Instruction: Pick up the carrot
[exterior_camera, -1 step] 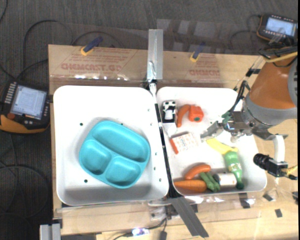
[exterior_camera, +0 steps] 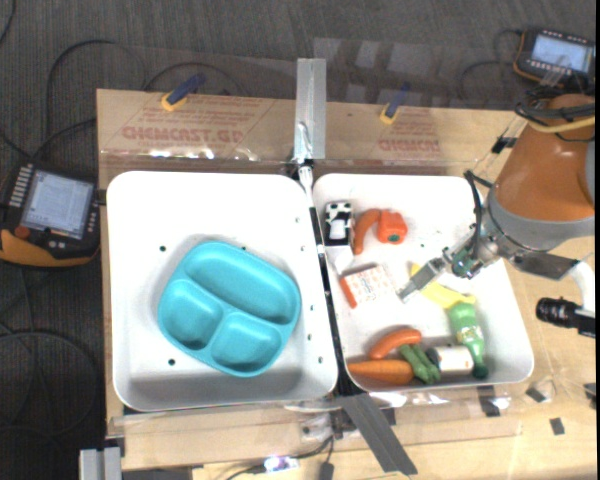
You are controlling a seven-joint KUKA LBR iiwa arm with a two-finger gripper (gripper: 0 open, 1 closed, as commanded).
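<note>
I see both white bins (exterior_camera: 130, 368) as smooth, faintly glossy plastic, and the turquoise divided plate (exterior_camera: 230, 308) at centre left looks like matt plastic. The carrot (exterior_camera: 380, 371) near the bottom has a smooth plastic sheen; the bench (exterior_camera: 240, 128) along the top looks like bare matt wood.

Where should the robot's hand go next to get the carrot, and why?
Probably toward the near left corner of the right bin. The gripper hangs above the bin's middle, holding nothing, while the carrot lies against the front wall, beside a green vegetable.

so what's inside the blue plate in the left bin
Nothing visible: the blue plate's three compartments show bare. The bin floor beneath it is covered.
</note>
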